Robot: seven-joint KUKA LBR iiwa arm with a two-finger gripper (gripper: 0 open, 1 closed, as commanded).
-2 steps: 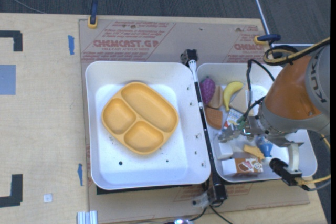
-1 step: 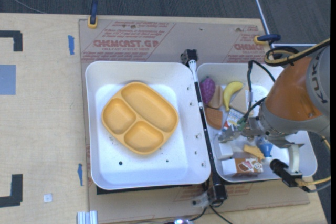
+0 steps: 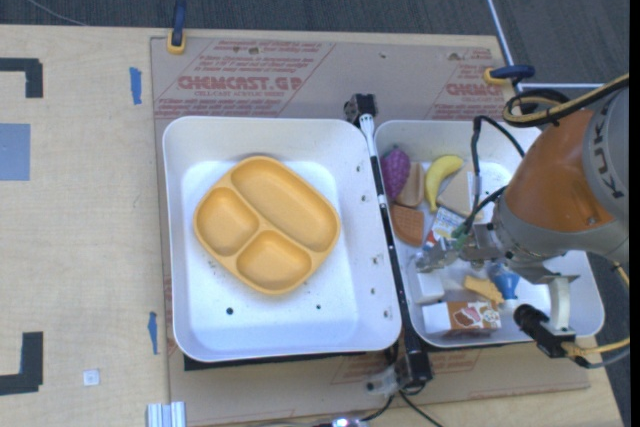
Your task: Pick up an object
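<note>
Banana (image 3: pixel 441 177) 1, purple item (image 3: pixel 396 172) 1, yellow divided plate (image 3: pixel 266 224) 1, white bins (image 3: pixel 190 245) 2

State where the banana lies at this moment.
The banana lies in the right bin, near its far edge, just right of the purple toy.
</note>
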